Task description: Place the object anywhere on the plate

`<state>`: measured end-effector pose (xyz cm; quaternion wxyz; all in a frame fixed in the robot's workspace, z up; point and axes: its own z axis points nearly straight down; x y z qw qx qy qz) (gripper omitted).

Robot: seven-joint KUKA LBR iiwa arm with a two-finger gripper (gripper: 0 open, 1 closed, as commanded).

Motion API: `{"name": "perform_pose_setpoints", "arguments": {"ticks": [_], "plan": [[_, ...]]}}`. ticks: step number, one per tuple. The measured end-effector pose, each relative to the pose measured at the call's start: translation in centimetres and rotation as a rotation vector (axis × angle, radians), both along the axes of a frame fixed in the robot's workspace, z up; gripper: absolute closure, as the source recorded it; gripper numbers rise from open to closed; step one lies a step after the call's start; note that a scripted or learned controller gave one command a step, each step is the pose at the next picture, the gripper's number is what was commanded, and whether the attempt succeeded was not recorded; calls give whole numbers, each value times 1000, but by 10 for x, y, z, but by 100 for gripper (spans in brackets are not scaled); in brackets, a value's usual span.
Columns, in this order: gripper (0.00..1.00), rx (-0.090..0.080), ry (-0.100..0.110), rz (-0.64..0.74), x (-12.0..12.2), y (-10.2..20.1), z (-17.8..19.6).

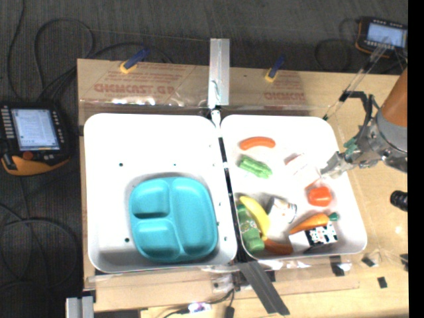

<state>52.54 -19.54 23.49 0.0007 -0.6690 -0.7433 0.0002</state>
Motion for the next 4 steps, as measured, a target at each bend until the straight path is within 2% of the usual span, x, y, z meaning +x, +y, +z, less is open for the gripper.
{"name": "perform_pose_setpoints", "arguments": {"ticks": [1, 2, 4], "plan": [[100, 0, -1, 381, 62, 86, -9], [100, 0, 1, 364, 59, 158, -48], [100, 2, -1, 1030, 11, 240, -52]]}}
